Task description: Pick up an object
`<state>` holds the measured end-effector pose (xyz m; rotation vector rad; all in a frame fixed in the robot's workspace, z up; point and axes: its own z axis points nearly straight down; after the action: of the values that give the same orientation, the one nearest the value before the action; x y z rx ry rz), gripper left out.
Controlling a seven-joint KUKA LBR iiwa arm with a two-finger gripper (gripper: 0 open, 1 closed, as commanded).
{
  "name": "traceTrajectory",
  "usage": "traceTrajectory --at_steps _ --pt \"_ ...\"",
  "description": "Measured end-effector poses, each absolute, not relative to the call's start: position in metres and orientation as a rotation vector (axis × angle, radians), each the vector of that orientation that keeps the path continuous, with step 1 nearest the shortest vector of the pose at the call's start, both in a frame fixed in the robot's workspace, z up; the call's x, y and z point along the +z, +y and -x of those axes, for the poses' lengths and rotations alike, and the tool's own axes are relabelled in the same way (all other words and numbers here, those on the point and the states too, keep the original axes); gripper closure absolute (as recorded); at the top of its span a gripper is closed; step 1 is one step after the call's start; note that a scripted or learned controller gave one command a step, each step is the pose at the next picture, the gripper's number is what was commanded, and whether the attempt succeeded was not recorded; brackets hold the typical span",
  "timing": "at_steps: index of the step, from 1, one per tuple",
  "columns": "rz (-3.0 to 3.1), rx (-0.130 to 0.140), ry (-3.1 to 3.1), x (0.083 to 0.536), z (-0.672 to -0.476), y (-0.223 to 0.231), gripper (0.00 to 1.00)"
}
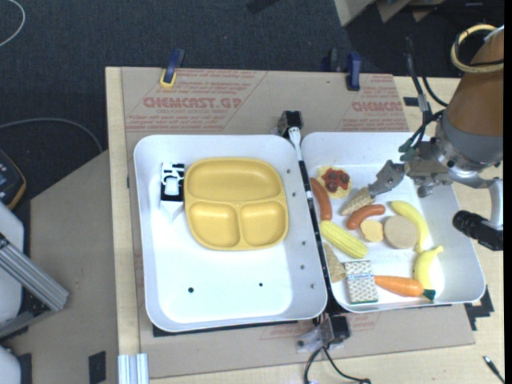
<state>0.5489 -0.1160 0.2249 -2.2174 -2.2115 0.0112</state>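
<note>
The right bin (464,282) holds several toy foods: a red sausage (322,198), a second sausage (366,214), a corn cob (344,238), two bananas (410,217) (430,267), a carrot (399,286), a tan round bun (400,232), a red berry piece (337,178) and a small printed box (361,283). My gripper (405,181) hangs over the upper middle of this bin, just above the second sausage and the upper banana. Nothing shows held in it.
The left bin (152,238) carries a yellow three-compartment plate (237,202) and a small black-and-white item (170,184) beside it. A black divider strip (308,214) runs between the bins. Clamps (169,72) (353,69) sit on the bench's far edge.
</note>
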Motion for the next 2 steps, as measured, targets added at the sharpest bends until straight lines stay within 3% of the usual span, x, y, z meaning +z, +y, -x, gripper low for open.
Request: traceTrajectory --at_steps 1,2 --pt "2.222 -0.001 -2.222 0.231 -0.552 -0.116 0.0" --pt "2.218 0.006 -2.215 0.171 -0.547 -0.122 0.0"
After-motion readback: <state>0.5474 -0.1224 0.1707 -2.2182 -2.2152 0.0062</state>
